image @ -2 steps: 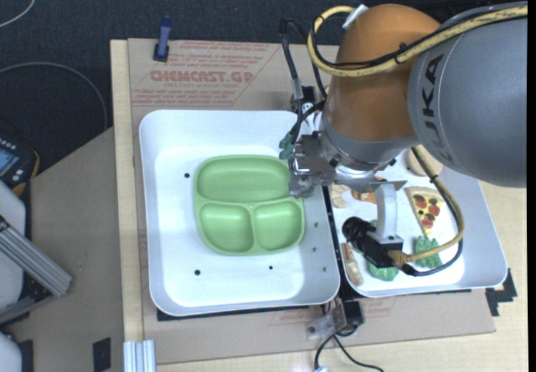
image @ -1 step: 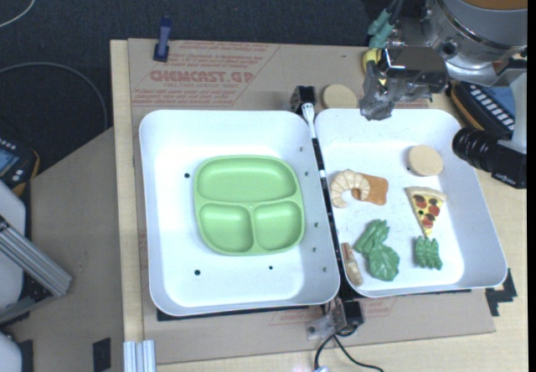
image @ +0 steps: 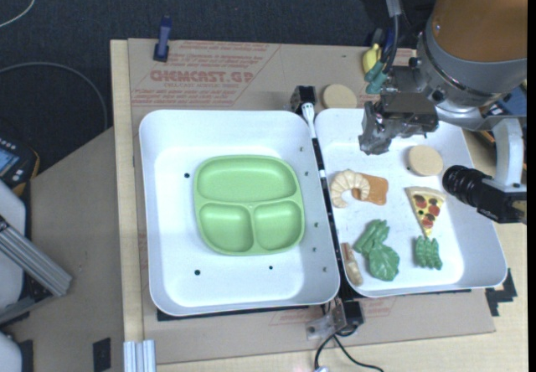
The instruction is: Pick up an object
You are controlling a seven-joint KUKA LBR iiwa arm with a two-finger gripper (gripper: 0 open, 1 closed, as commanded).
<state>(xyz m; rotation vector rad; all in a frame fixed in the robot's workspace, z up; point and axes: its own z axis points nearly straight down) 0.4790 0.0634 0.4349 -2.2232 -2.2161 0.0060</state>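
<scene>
Several small toy foods near my dark two-finger gripper (image: pixel 374 144), finger state unclear; curled plastic shrimp (image: pixel 350 187) likely light, stiff, slippery — pinch mid-body.

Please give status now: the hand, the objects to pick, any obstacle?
Hand over right bin, upper part, nothing seen held. Shrimp, pizza slice, round cracker lying loose. No obstacle near hand.

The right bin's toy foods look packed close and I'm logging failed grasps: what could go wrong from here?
1. The gripper hovers over a bare patch of the right white bin, so a straight descent may close on nothing.
2. The pale shrimp toy touches the orange-brown piece; a grasp there may catch both.
3. The two leafy green toys overlap near the left wall, leaving little finger room.
</scene>
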